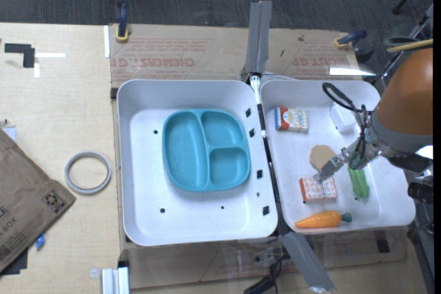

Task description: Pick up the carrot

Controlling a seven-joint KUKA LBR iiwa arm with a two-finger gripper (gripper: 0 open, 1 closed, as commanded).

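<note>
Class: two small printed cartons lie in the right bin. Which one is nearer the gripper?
The lower carton, just above the carrot; the gripper hangs at its top edge. The other carton lies farther up the bin.

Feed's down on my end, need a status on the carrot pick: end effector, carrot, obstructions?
End effector low in right bin, over small carton. Carrot lying free at bin's near edge. Carton and green item close by.

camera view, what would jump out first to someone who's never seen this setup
The turquoise divided plate stands out, alone in the left bin. Next, the arm's orange band at the right, with the gripper low over the right bin, just above a small red-and-white carton. The orange carrot lies near that bin's front edge.
</note>
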